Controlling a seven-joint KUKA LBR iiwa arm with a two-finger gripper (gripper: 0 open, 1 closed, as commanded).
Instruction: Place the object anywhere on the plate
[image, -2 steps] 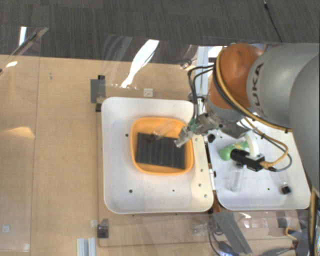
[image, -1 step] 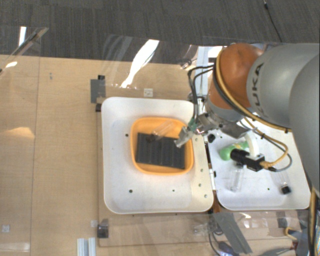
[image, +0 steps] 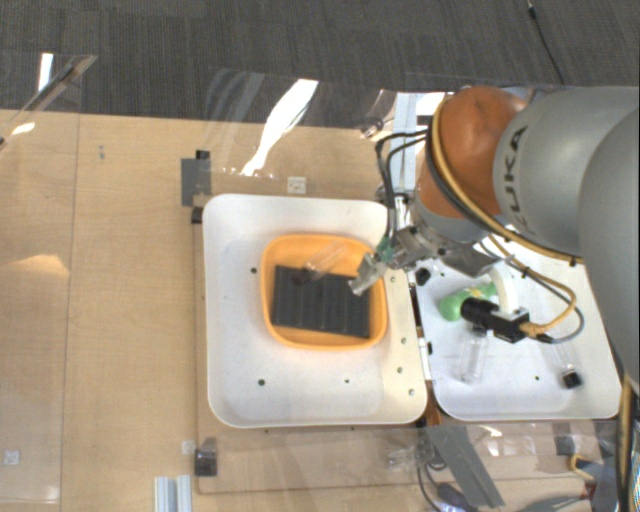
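An orange square plate with a dark ribbed centre lies in the left white bin. My gripper hangs over the plate's right rim, reaching in from the right under the grey arm with its orange band. A small clear object shows just left of the gripper tip, above the plate's upper right part. Whether it rests on the plate or is held I cannot tell.
The right bin holds a green object, a clear tube and a small dark piece. A black part on the arm with a yellow cable hangs over that bin. The divider between the bins runs just below the gripper.
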